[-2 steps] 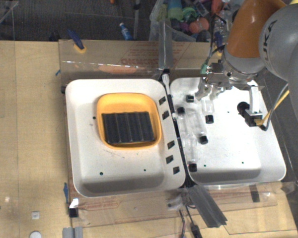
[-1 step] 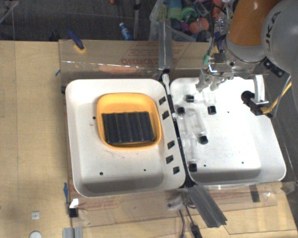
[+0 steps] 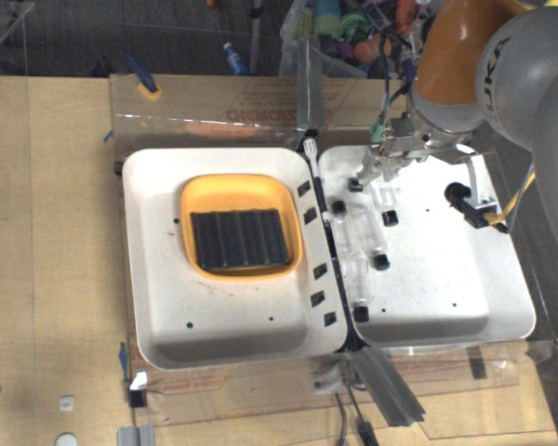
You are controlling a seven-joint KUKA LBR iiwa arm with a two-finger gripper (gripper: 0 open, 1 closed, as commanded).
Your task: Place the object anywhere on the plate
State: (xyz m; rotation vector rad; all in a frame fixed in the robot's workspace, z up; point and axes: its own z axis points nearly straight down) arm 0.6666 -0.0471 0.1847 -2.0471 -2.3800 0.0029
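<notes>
The grey arm [image 3: 530,72] enters from the upper right, orange band bent down over the right bin [image 3: 446,286]. Part of "KUKA" reads on its casing. The gripper [image 3: 379,186] hangs low at upper centre; its opening cannot be told. The black ridged object [image 3: 239,239] lies on the yellow plate [image 3: 237,190] in the left bin [image 3: 158,295], well apart, lower left.

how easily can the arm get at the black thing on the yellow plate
Probably yes: the black ridged object lies exposed on the yellow plate in the left bin, with nothing over it. The gripper is over the right bin.
</notes>
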